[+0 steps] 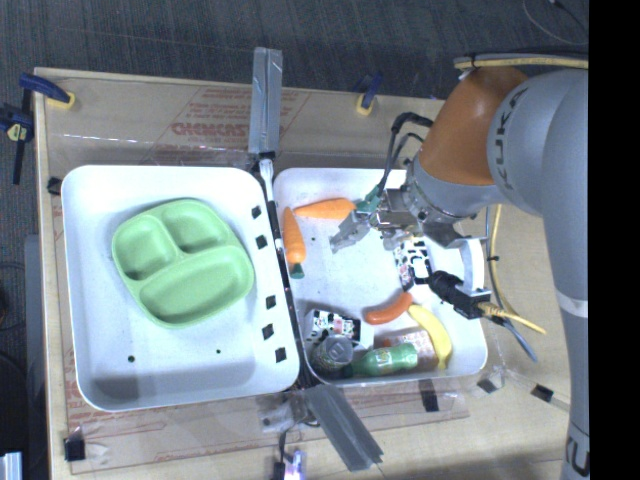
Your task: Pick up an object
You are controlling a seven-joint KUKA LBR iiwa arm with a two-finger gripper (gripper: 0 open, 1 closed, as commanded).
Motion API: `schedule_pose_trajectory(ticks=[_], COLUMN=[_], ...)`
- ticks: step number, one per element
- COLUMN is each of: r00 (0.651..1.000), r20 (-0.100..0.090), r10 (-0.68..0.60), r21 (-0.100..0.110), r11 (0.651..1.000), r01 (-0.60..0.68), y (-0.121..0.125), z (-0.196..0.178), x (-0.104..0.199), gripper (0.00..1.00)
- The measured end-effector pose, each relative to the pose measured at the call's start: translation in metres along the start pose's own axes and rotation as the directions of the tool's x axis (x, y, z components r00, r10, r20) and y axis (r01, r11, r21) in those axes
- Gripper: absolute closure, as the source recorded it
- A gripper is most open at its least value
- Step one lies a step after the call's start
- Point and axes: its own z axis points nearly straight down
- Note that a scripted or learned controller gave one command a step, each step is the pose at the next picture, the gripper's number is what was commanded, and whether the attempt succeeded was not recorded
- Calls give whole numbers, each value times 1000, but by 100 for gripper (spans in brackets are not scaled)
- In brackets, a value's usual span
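My gripper [349, 234] hangs over the upper middle of the right bin [330, 286], its fingers apart with nothing between them. An orange carrot [322, 208] lies just above and left of the fingertips. A second carrot [293, 238] lies along the bin's left wall. Lower in the bin are a reddish sausage [387, 310], a yellow banana [432, 333], a green bottle [385, 360] on its side, a metal can [333, 351] and a small patterned box [333, 322]. A small white printed item [412, 263] lies partly under the wrist.
The left bin [100, 348] holds a green divided plate [183, 260]. A ridge with black clips [272, 268] separates the bins. The arm's orange band [470, 133] and grey body cover the right bin's upper right corner. Cables [505, 313] trail by the right wall.
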Motion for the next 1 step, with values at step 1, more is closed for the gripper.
schedule_pose_trajectory(ticks=[1], r00=[1000], r20=[1], r10=[-21], r21=[-3], r11=[1000], r01=[21], y=[67], z=[-25], x=[-2], gripper=[0])
